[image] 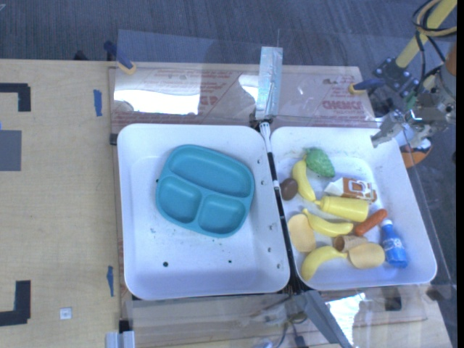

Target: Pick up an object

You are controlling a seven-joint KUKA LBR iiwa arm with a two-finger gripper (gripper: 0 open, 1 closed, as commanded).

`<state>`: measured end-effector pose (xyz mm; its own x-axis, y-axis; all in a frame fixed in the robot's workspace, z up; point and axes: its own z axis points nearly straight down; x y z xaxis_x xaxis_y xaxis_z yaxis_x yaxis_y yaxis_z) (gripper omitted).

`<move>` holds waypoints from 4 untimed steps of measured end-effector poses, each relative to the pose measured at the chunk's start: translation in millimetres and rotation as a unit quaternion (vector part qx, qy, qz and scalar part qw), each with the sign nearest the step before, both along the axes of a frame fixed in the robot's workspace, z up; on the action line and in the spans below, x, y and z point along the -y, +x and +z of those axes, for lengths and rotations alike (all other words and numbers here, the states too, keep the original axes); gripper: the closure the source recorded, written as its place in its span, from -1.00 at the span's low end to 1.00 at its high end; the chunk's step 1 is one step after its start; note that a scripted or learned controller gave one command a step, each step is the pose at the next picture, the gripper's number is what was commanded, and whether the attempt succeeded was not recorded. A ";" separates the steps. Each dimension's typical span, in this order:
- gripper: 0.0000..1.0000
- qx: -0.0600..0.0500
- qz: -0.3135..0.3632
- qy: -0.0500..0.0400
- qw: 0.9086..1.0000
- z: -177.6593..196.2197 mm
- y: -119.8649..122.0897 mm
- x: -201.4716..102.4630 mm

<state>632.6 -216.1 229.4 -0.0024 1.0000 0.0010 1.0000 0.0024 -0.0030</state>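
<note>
- Camera view, looking down from above: two white bins side by side. The left bin [138, 267] just has a blue divided plate [205, 189] sitting in it, tipped a bit toward the far left.
- The right bin [417, 267] is where all the pickable stuff is, heaped in the middle to near part: a green leafy thing [319, 162] at the far end, a banana [304, 181] beside a small brown ball [289, 188], a yellow bottle [346, 208] lying on its side, a carrot [370, 222], a little blue bottle [393, 243] by the right wall, plus another banana [321, 261] near the front.
- The gripper [397, 125] hangs at the far right corner of that bin, above the rim, well apart from the pile. Honestly can't tell from here whether it's open or closed, and nothing is visibly in it.
- My guess on handling: these look like hollow plastic toy foods, so light, stiff and kinda slippery. Nothing fragile.
- If it were me, I'd go for the blue bottle: it's at the edge of the heap, less crowded, and you could pinch it across the narrow body. The wall right next to it might get in the way though.
- The yellow bottle is a fair second pick, grabbed across its middle, but the bananas touching it could get dragged along.
</note>
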 end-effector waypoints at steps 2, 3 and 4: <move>-1.00 0.004 0.012 -0.001 1.000 -143.1 -26.4 -82.0; -1.00 0.004 0.070 -0.001 0.998 -78.2 -6.2 -81.2; -1.00 0.004 0.156 -0.002 0.988 -49.0 14.6 -41.8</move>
